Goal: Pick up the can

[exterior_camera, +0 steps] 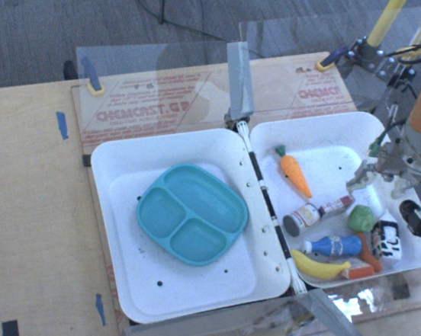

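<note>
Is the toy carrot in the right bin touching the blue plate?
Apart. In the camera view the carrot lies in the right bin, while the blue plate lies in the left bin; the bin walls stand between them.

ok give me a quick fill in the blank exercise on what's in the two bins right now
1. The teal divided plate lies in the ____ bin.
2. The toy carrot lies in the right bin, its green top pointing toward the ____ edge of the view.
3. The banana lies just below the ____ bottle.
4. The plate has ____ compartments.

Missing words: left; top; blue; three
</note>
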Controlling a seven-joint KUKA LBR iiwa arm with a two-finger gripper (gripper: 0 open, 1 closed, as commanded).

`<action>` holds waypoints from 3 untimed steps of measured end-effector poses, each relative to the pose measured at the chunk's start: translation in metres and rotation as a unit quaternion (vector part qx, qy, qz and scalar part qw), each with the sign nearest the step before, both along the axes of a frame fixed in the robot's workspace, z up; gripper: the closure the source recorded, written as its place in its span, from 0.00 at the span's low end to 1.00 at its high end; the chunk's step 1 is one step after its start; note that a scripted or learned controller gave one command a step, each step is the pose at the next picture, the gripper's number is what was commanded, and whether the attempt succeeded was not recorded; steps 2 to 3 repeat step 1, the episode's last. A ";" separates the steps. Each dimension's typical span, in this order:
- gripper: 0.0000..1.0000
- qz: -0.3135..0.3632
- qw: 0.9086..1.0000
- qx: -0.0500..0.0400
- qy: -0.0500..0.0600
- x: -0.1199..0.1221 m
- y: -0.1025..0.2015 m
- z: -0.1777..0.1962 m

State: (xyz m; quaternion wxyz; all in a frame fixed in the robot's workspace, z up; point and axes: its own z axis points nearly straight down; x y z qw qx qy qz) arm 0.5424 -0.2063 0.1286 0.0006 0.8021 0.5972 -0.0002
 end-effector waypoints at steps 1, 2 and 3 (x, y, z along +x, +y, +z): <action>0.00 -0.005 1.000 -0.001 -0.005 -0.018 0.029 -0.041; 0.00 -0.005 1.000 -0.001 -0.005 -0.018 0.029 -0.041; 0.00 -0.005 1.000 -0.001 -0.005 -0.018 0.029 -0.041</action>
